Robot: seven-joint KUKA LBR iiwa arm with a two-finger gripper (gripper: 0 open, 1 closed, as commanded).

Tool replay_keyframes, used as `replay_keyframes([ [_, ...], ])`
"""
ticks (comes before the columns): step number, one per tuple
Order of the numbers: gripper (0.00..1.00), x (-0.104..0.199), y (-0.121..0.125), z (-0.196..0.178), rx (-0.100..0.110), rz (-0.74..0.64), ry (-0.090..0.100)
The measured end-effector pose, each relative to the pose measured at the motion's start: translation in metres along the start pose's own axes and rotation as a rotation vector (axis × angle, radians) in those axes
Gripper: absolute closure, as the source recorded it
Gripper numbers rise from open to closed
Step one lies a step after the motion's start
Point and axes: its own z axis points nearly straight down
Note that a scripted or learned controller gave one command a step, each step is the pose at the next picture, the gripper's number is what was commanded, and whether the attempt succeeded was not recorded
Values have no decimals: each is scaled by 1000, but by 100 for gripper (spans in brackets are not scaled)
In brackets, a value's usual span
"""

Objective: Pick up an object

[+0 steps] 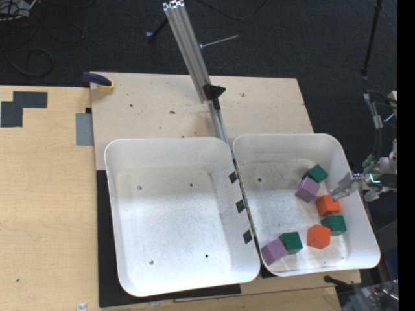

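Dark floor all round, with a pale wooden counter [45,193] carrying two white bins, left bin [168,219] and right bin [305,203].

Seven blocks can be counted in the right bin: three green, two purple, two orange. The end effector [342,188] is seen at that bin's right rim, just beside the upper orange block [328,206]; whether it's wide or narrow can't be told, bit too blurry. That block should probably be approached straight down, so the purple one [308,189] touching close by isn't nudged.
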Motion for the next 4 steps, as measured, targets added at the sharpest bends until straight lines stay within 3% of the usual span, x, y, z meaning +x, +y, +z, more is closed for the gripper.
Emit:
replay_keyframes([
  [1,0,-1,0,-2,-4,3,-1],
  [4,0,6,4,152,-3,2,-1],
])
